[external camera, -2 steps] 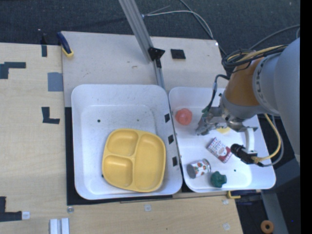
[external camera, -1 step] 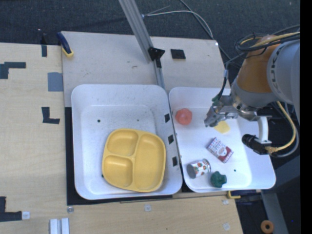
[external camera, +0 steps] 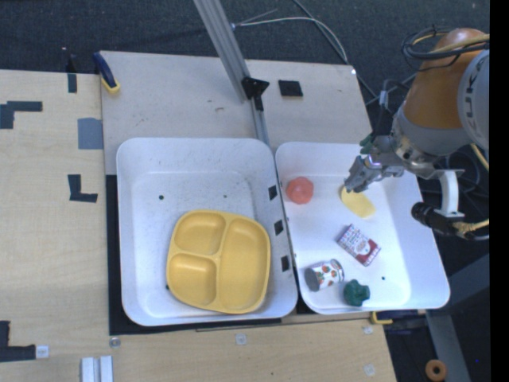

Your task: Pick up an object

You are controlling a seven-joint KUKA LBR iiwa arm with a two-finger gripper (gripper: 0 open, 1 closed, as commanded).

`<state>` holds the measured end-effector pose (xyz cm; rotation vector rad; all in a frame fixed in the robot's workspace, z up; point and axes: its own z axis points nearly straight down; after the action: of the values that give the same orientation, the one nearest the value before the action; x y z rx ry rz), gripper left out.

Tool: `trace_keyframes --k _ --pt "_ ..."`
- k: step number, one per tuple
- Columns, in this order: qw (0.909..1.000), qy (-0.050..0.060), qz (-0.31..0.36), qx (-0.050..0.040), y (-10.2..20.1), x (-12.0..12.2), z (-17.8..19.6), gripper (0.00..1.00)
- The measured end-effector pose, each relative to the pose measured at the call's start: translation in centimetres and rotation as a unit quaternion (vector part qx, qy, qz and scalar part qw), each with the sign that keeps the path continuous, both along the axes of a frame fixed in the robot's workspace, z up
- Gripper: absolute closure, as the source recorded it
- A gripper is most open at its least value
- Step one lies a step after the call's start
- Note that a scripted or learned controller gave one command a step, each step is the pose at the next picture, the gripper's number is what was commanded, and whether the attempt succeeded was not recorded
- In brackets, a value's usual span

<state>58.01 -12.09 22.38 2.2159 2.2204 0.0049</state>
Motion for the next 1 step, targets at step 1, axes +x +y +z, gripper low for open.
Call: trace_keyframes --k 1 --pt "1.0 0.002 0.0 0.0004 0.03 0.07 2.7 1.0"
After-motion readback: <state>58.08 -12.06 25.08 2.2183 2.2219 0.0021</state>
